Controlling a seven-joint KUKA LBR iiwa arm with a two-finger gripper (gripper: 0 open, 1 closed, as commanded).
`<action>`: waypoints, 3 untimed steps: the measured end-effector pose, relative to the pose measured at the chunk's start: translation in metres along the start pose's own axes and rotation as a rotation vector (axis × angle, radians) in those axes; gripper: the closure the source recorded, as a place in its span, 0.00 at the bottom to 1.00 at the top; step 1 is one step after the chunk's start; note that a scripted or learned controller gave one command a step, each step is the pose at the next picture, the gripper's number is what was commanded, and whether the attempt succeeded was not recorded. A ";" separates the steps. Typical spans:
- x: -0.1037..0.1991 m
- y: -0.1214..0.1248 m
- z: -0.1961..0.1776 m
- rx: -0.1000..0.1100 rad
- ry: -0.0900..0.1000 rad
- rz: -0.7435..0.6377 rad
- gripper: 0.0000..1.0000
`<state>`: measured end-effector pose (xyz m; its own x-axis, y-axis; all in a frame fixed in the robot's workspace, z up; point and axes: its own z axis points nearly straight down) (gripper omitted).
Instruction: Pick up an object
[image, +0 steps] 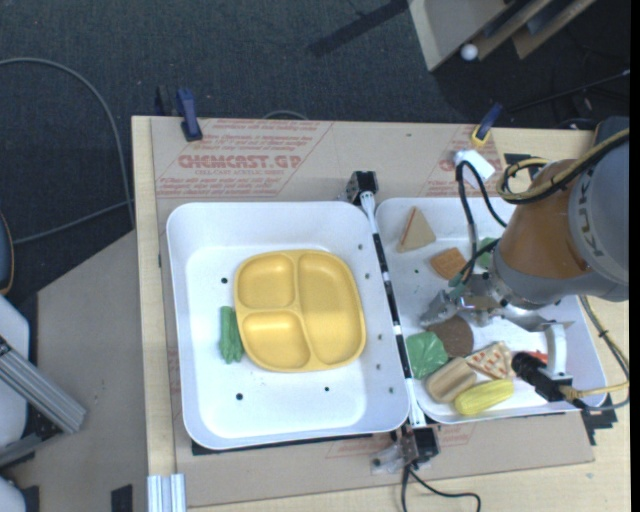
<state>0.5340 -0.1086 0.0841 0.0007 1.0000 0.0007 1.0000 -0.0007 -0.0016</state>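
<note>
Gripper (447, 305) low in right bin (590, 340) — grip state unclear, toys crowded beneath.

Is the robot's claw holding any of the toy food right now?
It cannot be told. The gripper is low in the right bin, by the brown disc, but no item shows between its fingers.

Dark carpet floor (80, 60) around a cardboard-topped bench (240, 150).

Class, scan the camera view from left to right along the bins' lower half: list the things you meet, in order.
Green leaf-shaped toy → yellow three-compartment plastic plate → green lettuce-like piece → tan hot-dog bun toy → yellow corn cob toy.
</note>
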 end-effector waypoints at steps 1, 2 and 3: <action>0.014 -0.021 0.000 0.001 0.001 0.000 0.00; 0.015 -0.021 -0.010 -0.001 0.001 0.000 1.00; 0.089 0.014 -0.101 -0.002 0.000 -0.002 1.00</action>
